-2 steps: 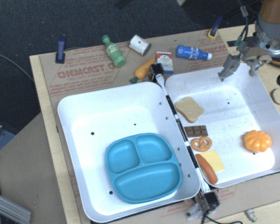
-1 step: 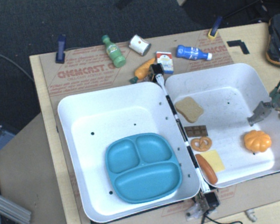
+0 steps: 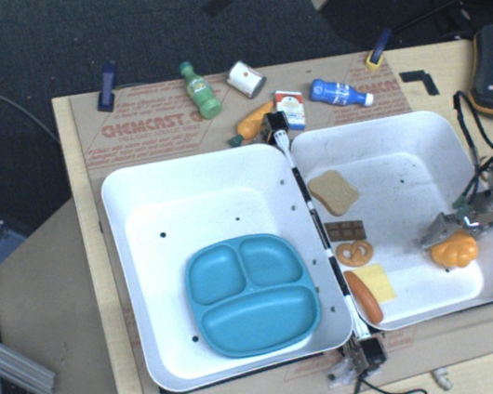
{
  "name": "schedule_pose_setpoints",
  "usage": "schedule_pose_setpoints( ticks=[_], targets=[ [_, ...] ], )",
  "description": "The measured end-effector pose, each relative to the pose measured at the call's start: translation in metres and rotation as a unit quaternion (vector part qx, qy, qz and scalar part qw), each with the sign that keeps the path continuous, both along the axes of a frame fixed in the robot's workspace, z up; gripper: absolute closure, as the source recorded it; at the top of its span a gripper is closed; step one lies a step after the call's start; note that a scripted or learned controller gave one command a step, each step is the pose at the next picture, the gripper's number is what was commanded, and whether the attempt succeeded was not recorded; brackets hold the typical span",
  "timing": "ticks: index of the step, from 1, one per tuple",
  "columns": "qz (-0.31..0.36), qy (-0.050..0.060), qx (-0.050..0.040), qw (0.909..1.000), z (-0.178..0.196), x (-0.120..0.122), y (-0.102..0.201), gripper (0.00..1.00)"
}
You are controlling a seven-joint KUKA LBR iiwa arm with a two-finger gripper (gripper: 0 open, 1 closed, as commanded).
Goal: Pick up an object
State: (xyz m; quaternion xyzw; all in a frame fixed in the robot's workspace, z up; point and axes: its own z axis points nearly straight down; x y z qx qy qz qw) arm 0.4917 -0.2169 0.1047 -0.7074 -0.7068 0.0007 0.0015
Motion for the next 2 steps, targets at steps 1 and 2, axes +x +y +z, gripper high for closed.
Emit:
schedule_pose_setpoints(
  ticks=[1,2],
  targets=[
    [0.001,0.000,0.0003,1.0000,-0.021,-0.007,0.054,0.00],
    [0.000,-0.003,-0.0007,1.0000,-0.010,-0.006,0.053,1.00]
  ],
)
